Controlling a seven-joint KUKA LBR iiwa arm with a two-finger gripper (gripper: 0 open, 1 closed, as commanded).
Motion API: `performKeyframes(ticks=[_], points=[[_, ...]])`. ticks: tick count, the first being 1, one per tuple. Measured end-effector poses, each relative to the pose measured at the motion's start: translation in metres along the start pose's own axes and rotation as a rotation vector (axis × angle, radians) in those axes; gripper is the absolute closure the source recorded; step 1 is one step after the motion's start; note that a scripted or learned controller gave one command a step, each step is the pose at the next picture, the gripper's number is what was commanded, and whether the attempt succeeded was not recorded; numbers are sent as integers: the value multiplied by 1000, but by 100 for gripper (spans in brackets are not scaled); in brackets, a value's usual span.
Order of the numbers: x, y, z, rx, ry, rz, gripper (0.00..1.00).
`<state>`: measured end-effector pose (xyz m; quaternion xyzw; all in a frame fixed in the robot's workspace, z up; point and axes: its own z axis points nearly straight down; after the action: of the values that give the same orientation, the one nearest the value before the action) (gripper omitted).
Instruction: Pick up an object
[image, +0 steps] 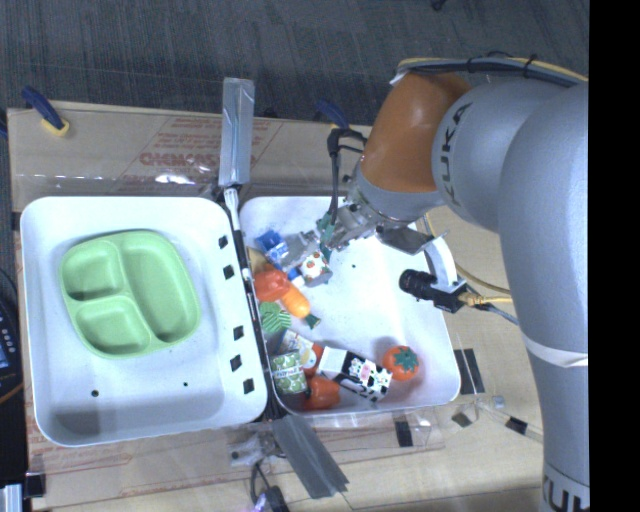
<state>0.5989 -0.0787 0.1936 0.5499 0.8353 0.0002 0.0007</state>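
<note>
Small toy (314, 266) — just below gripper (330, 232)

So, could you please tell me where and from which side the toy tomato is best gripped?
Grip the toy tomato across its round red body, coming straight down from above. It sits apart near the right bin's near corner, with open floor around it.
</note>
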Motion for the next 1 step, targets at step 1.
performKeyframes(ticks=[1], points=[[-6, -34, 100, 0, 1, -217, 0]])
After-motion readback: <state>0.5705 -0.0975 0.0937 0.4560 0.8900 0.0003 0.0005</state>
